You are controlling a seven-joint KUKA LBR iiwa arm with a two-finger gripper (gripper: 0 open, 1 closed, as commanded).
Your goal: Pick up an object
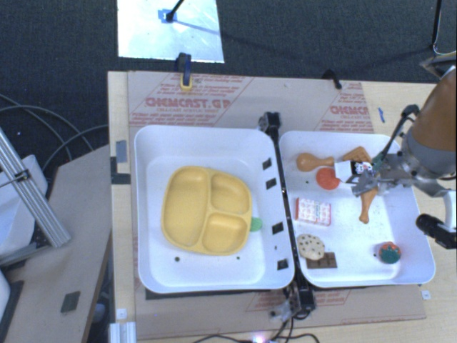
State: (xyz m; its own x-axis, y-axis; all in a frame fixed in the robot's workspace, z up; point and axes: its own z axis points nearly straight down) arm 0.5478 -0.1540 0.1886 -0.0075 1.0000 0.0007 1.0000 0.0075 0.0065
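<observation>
**Gripper low over the right bin, among the toy food**

The arm (435, 131) reaches in from the right, and its gripper (368, 181) sits low over the right bin (421, 263). Whether the jaws are apart or together cannot be told; the metal parts blur into one another. Just beside the gripper, toward the left, lies a red-orange round piece (328, 180), and above that a tan drumstick-shaped toy (314, 162). A second brown, stick-like piece (366, 206) lies directly under the gripper, touching or nearly touching it; nothing is clearly seen between the jaws.

Farther down the same bin lie a red-and-white checked square (313, 211), a speckled cookie (310, 246) on a brown bar (325, 261), and a small teal-and-orange ball (389, 252).

The left bin (153, 263) holds a yellow divided plate (207, 210). Both bins rest on the table (235, 95).
</observation>
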